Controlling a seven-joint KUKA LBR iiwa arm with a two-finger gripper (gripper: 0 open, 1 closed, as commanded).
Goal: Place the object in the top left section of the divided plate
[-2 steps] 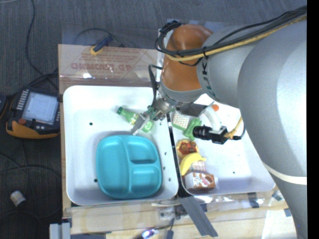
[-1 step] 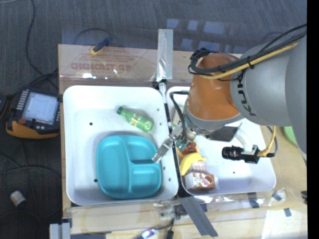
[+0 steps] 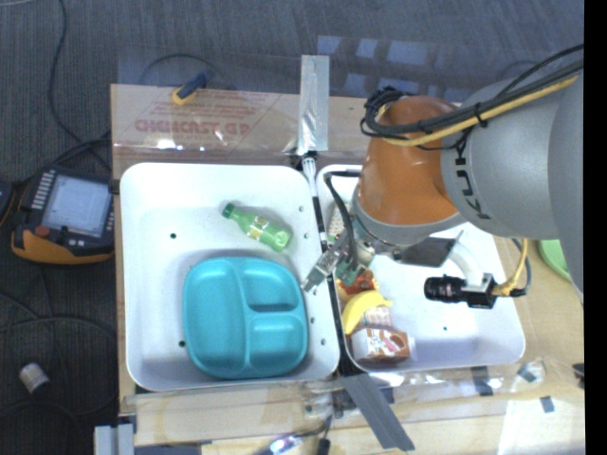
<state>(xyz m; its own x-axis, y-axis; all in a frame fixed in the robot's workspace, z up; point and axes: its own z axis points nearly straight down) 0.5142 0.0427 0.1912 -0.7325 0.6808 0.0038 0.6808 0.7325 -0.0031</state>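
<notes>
**Jaws low at the divider, cluster of small items beneath**

Jaws sit at the left edge of the right bin [image 3: 493,335], just beside the wall shared with the left bin [image 3: 142,282]; the gripper [image 3: 343,262] is partly masked by the orange band of the arm [image 3: 417,173], and whether the jaws stand apart or closed on anything cannot be told from this angle. Nothing can be seen clearly between them.

Directly under and just below the gripper lies a tight cluster: a small red-and-green item [image 3: 358,276], a yellow banana-shaped toy [image 3: 363,309] and a brown-and-white packet [image 3: 382,345]. Which of these is the object meant is unclear; the red-and-green piece is nearest the gripper. In the left bin, a green bottle [image 3: 257,227] lies on its side above the teal divided plate [image 3: 248,317], apart from it.

By their look these are light, hollow plastic play foods: stiff, smooth, probably slippery, not fragile. The banana shape would likely take best across its middle, where the curve is narrowest. The packet looks soft and may crumple. Because the pieces touch, a grasp risks nudging a neighbour or catching two.

The plate's top left section [image 3: 214,284] is bare, so the placing is not yet done.
</notes>
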